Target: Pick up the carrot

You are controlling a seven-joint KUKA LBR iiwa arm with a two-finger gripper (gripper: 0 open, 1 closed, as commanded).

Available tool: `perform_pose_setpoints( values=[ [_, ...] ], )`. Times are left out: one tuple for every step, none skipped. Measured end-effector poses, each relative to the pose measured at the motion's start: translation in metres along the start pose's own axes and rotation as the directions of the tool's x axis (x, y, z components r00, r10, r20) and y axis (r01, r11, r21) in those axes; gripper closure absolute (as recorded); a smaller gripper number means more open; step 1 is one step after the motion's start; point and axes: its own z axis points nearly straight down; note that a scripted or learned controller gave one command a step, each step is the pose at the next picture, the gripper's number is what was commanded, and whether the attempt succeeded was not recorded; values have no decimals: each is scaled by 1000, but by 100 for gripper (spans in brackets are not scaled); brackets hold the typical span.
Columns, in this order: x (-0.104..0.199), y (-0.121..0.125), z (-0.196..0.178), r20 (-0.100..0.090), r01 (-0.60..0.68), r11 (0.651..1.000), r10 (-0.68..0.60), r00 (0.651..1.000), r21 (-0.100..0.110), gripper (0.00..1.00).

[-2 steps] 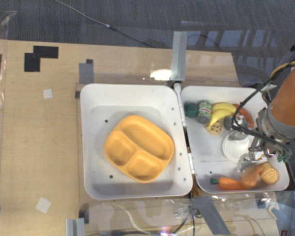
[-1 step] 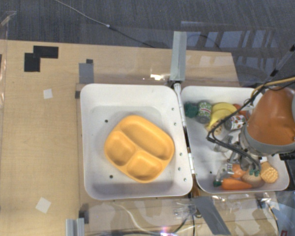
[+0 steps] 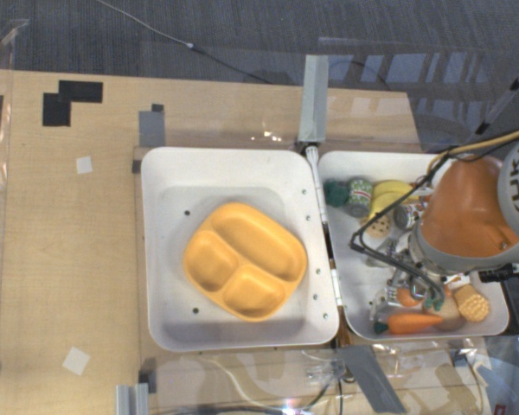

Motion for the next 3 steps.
perform_pose_setpoints(
  values=[
    [-3,2,-13,10,6,1000,-6,1000,-1,100],
    [-3,2,-12,9,6,1000,-6,1000,-2,0],
    [0,3,0,2,-22,1000,22,1000,-1,0]
  ],
)
